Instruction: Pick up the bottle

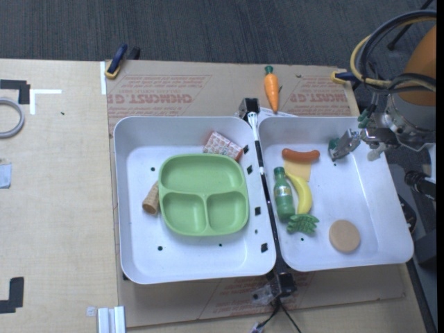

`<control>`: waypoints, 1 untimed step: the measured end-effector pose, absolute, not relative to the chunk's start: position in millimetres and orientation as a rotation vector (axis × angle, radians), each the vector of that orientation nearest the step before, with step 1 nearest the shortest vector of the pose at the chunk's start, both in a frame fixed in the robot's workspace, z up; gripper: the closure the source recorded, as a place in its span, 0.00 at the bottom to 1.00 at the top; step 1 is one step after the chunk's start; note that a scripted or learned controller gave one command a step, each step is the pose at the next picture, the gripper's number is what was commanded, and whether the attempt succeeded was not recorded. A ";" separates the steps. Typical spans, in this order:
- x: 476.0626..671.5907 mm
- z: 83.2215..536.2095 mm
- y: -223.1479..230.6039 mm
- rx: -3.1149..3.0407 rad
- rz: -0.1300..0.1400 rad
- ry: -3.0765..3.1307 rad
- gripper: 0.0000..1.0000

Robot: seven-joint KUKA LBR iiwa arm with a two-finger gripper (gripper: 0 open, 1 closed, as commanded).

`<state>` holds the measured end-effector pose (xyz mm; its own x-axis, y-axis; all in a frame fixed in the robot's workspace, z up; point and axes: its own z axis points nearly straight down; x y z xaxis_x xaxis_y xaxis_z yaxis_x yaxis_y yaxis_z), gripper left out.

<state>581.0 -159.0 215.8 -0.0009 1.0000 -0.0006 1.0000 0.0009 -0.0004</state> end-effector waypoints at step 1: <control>581.5 225.4 -159.4 2.218 -0.002 2.223 1.00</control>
